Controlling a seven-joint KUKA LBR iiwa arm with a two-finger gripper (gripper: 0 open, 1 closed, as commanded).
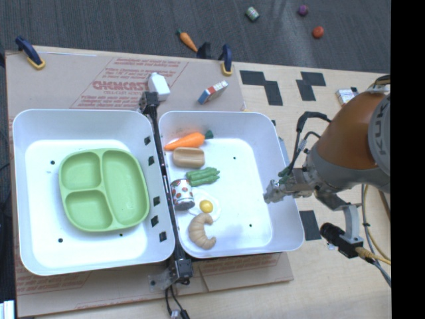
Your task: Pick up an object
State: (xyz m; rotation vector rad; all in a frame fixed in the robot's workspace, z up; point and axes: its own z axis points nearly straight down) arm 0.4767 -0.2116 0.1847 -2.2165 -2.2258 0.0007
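Left bin (26,178): holds a green three-compartment plate (103,189).
Right bin (255,198): carrot (186,140), hot dog (188,156), green vegetable (203,176), small can (181,193), fried egg (206,207) and croissant (201,230), all along its left side.
Gripper (273,193): at the right bin's right rim.

left bin (26,178): green divided plate (104,189) | floor: three small toys | cardboard: blue clamps

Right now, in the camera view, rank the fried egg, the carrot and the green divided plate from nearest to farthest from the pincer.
From the pincer at the right bin's right wall:
1. White-and-yellow toy fried egg, right bin, left part.
2. Orange toy carrot, right bin, top left corner.
3. Green divided plastic plate, left bin.
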